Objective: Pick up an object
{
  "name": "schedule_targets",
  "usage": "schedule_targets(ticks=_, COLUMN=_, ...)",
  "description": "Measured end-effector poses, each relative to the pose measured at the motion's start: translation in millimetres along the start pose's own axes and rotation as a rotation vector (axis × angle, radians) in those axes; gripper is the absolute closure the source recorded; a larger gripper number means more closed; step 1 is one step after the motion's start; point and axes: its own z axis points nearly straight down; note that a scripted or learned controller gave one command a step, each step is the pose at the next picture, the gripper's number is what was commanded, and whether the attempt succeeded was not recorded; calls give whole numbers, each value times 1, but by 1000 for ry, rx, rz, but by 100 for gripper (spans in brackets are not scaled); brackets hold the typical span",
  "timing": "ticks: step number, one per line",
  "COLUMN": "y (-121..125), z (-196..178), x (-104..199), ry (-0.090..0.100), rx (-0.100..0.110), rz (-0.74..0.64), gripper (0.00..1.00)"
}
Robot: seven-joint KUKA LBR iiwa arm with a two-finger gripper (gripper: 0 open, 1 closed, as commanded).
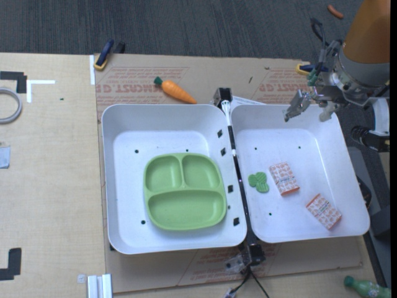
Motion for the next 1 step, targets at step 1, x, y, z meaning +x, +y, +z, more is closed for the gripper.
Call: schedule_targets(ticks=1, y=-40, z=80, x=31, ry=0, rx=-1, rz=-192, gripper=0)
